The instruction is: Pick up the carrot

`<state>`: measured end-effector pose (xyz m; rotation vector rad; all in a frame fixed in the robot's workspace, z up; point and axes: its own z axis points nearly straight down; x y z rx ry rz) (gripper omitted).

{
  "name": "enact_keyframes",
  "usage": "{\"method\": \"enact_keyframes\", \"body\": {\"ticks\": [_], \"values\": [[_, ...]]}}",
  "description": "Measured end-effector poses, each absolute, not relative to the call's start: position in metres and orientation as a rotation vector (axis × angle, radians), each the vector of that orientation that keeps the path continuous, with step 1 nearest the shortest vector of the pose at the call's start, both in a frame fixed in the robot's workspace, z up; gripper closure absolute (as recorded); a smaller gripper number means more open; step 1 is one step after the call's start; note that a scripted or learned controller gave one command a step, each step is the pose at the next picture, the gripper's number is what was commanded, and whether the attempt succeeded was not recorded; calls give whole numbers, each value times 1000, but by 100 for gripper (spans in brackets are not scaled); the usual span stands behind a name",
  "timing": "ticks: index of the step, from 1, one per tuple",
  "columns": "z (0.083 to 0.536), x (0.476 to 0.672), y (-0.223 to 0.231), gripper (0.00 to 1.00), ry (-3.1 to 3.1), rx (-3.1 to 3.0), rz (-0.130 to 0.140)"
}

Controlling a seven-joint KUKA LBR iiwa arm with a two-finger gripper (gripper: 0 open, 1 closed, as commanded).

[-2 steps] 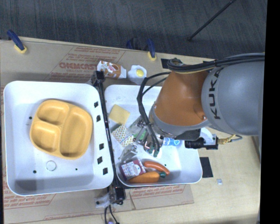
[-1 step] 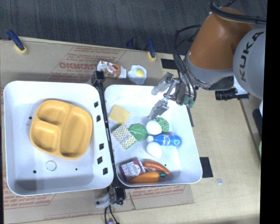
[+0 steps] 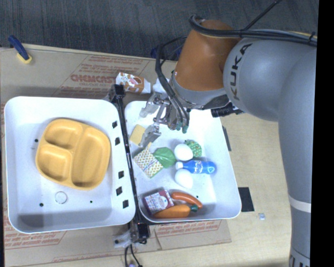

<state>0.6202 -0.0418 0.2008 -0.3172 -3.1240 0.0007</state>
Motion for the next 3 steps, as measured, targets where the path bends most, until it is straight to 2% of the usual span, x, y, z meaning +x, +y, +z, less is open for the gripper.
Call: {"method": "enact_keyframes", "body": {"ticks": [1,2,3], "values": [[192,640,-1,0,-3138,-191,0],[198,601,73,0,-3106,460,1],[192,579,29,0,-3046,758,1]]}}
